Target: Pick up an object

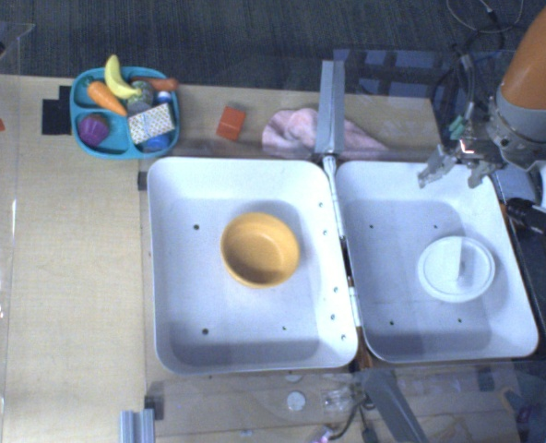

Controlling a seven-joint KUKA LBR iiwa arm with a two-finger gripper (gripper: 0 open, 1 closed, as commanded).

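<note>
A pale wooden desk point(61, 275) carries two shallow white bins side by side. The left bin point(181, 330) holds a yellow bowl point(260, 248) near its centre; the right bin point(384, 330) holds a round white lid-like dish point(456, 268). The grey arm point(531, 90), orange-banded, reaches in from the right, its hand point(456, 169) hovering open and gripping nothing over the right bin's far edge. Behind the bins lie a blue tray of toy food point(123, 111), a pink cloth point(291, 129) and a small orange block point(231, 123).
</note>
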